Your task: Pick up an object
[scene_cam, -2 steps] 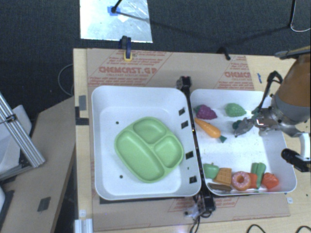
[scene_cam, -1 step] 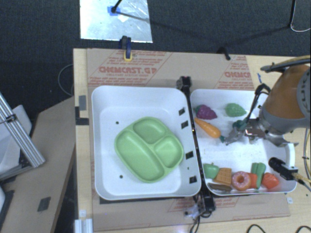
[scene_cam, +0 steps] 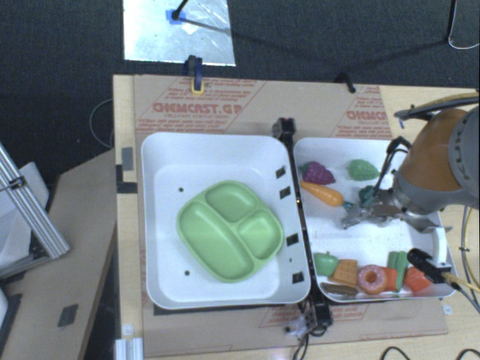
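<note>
My gripper (scene_cam: pixel 351 217) hangs low over the middle of the right bin (scene_cam: pixel 375 238), on the arm that comes in from the right. Just to its upper left lie an orange carrot (scene_cam: pixel 322 194) and a purple bunch of grapes (scene_cam: pixel 319 173). A green rounded toy (scene_cam: pixel 362 169) sits behind it, near the bin's back wall. A small teal piece (scene_cam: pixel 367 195) shows right beside the wrist; whether it is a toy or part of the gripper is unclear. Nothing visible is lifted off the bin floor.
Along the right bin's front edge lie a green pepper (scene_cam: pixel 325 262), a tan waffle piece (scene_cam: pixel 346 271), a pink donut (scene_cam: pixel 371 278), a green piece (scene_cam: pixel 396 262) and an orange-red piece (scene_cam: pixel 416 278). The left bin (scene_cam: pixel 161 171) holds a green divided plate (scene_cam: pixel 230 231).
</note>
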You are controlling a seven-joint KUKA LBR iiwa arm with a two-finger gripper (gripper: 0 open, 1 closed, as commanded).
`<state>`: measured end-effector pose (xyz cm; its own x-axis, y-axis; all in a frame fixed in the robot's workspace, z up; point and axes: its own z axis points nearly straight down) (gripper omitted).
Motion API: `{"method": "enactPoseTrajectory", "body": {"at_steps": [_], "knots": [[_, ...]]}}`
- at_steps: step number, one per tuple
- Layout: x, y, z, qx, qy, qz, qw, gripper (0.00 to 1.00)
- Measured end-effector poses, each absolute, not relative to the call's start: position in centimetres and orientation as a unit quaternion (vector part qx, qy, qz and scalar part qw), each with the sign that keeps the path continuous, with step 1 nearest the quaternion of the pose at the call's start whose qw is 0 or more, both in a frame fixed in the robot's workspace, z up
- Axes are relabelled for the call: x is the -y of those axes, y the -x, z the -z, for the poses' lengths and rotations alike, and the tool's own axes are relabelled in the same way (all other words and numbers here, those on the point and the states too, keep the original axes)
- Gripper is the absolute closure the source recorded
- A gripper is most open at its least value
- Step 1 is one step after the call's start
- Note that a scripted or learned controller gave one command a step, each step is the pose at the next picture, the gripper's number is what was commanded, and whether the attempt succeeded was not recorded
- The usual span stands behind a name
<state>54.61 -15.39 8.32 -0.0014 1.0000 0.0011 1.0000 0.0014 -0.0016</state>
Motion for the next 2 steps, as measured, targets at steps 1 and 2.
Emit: {"method": "enactPoseTrajectory", "body": {"at_steps": [1, 2], "knots": [[15.4, -54.8, -9.6, 0.708, 0.707, 0.001, -0.001, 1.0], [15.5, -55.0, -13.9, 0.708, 0.706, 0.0014, -0.002, 1.0]]}}
